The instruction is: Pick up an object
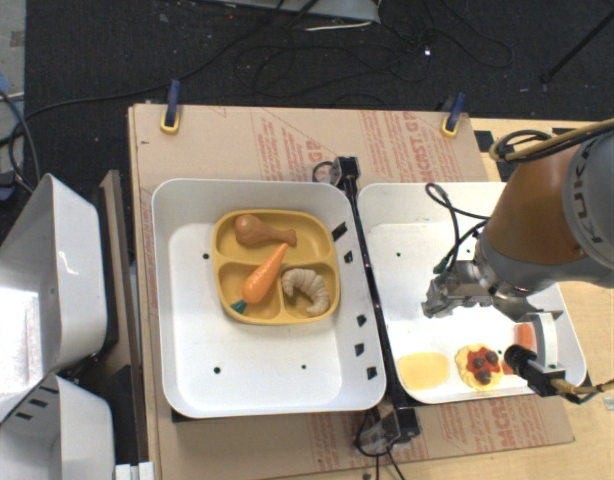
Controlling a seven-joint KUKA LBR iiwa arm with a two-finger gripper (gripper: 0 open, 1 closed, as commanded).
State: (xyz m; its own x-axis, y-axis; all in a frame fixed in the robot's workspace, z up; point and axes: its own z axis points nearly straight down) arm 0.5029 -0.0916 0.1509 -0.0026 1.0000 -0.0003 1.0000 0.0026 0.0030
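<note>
Holding drumstick (264, 231), carrot (265, 274) and shrimp (307, 288), yellow tray (227, 240) fills left bin (187, 368); jaw state unclear.

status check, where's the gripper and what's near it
Gripper low over the right bin, nothing seen in it. Nearest: yellow disc, pizza toy. Yellow tray with food toys in the left bin.

Sits over the right bin (407, 208): gripper (439, 302), low. Near it, a yellow round piece (424, 370) and a small pizza (479, 364). In the left bin (177, 268): yellow plate (227, 233) with drumstick (264, 231), carrot (264, 275), shrimp (307, 288).
</note>
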